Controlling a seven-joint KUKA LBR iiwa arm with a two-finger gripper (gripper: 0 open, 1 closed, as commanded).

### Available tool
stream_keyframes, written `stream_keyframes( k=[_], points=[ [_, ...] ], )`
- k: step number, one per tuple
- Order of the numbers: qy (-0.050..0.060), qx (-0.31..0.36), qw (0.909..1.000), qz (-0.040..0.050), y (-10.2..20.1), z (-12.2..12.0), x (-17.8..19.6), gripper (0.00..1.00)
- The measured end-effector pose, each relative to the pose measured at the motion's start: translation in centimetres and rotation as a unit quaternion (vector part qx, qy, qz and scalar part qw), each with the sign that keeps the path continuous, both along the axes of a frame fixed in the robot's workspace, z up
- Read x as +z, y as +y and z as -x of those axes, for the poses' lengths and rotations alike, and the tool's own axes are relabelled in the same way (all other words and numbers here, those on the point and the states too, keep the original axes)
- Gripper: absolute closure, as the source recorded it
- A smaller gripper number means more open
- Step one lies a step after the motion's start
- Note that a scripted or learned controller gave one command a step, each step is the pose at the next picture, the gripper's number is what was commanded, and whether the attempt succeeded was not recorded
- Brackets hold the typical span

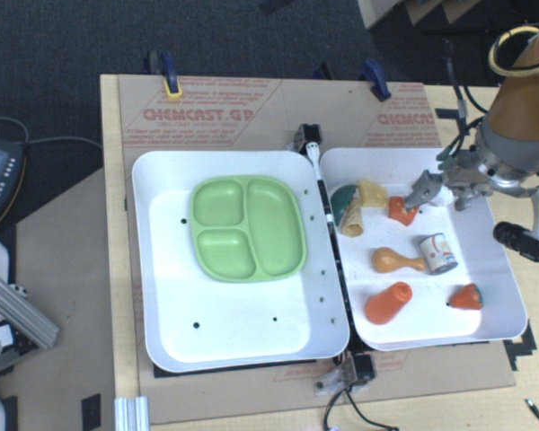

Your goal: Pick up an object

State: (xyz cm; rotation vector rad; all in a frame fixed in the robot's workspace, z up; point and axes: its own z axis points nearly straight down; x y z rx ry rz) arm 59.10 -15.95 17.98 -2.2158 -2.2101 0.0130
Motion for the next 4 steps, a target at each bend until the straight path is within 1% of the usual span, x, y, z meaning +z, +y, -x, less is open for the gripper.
stream_keyframes(
  k=[1,2,3,4],
  points=[
    [-0.007,0.001,1.0000,0.0013,0.0,-0.3,0.8,0.00],
    [-0.004,0.002,1.0000,0.0002,0.7,-0.7,-5.3,0.00],
    [-0.004,0.002,1.0000,0.0003,0.8,-0.6,-9.8,0.00],
    [-0.008,0.001,1.0000,0.0013,0.7,-0.8,-8.4,1.00]
  ],
)
